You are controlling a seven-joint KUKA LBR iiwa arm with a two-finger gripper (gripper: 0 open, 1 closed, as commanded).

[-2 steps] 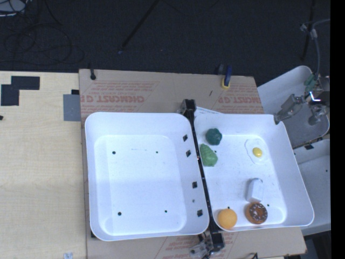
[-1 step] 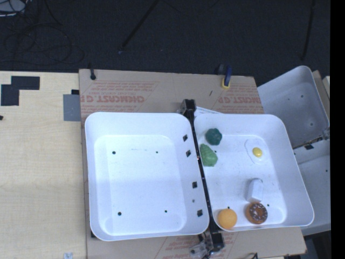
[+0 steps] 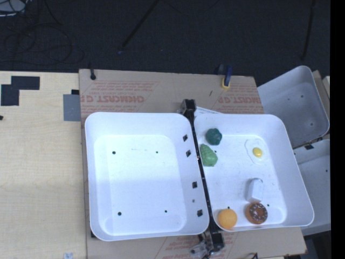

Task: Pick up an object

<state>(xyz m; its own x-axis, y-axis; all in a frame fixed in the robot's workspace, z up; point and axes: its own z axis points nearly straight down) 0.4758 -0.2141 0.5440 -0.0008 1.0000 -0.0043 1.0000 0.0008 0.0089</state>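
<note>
The right bin [image 3: 280, 144] holds several small objects. A dark green lump [image 3: 214, 136] lies near its far left side, with a lighter green leafy piece [image 3: 208, 156] just in front of it by the divider. A fried egg toy [image 3: 256, 151] rests toward the right. A small white block [image 3: 254, 188] lies nearer the front. An orange ball [image 3: 227, 218] and a chocolate doughnut with sprinkles [image 3: 257, 213] sit side by side at the front edge.
The left bin [image 3: 137, 179] stands beside the right one, joined along a black clipped seam [image 3: 195, 166]. Both rest on a cardboard sheet [image 3: 161, 93]. A tilted white lid or panel [image 3: 294, 107] stands at the far right.
</note>
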